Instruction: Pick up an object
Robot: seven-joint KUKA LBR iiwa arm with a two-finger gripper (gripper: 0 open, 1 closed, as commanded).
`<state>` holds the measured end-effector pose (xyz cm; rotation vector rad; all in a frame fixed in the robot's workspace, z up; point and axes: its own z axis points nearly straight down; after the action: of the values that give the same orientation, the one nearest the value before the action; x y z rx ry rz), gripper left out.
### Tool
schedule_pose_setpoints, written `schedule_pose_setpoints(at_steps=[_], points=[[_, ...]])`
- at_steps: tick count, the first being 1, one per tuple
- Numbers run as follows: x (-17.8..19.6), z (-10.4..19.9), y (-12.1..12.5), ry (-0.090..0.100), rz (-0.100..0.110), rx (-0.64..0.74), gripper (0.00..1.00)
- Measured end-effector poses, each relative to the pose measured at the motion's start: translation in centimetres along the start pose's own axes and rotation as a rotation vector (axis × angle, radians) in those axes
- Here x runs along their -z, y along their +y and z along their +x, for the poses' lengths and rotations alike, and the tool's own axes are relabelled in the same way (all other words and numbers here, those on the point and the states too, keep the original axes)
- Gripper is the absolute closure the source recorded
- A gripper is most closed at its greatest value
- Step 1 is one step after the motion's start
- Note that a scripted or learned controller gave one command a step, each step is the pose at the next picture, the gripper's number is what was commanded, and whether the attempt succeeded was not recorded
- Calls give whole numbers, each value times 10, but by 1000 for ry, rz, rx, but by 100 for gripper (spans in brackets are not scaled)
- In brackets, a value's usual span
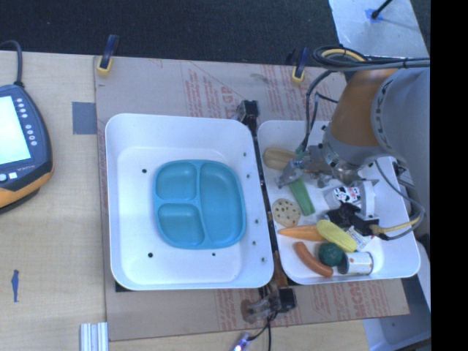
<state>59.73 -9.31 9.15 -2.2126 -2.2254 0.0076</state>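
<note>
**Arm above the right bin, with the toy food in its near half**

The bench (66, 269) of pale wood carries a brown cardboard sheet (183, 86) held by clamps, and on that sheet stand the two white bins side by side. The left bin (124, 196) holds a blue three-compartment plate (199, 203), lying flat near its middle. The right bin (398, 258) holds the small objects. The grey arm (395, 115), with its orange band (358, 115), enters from the right and hangs over the far half of the right bin; the gripper (303, 168) sits low at the bin's left part, just beside a green cylindrical piece (301, 196) and a tan wooden piece (278, 157). Whether it is released or clenched cannot be told, and nothing is seen grasped in it. Nearer the front of the bin lie a round cookie-like disc (286, 211), an orange carrot (301, 232), a yellow corn cob (336, 235), a reddish sausage (312, 259), a dark green ball (330, 254) and a small can (358, 263), the last four close together. A pendant with a screen (18, 145) rests on the bench at far left.
</note>
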Motion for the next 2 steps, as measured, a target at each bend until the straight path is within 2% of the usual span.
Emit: schedule_pose_setpoints(at_steps=[1, 2], points=[[1, -6, 52, 2, -3, -1, 0], [7, -7, -25, 0, -1, 0, 0]])
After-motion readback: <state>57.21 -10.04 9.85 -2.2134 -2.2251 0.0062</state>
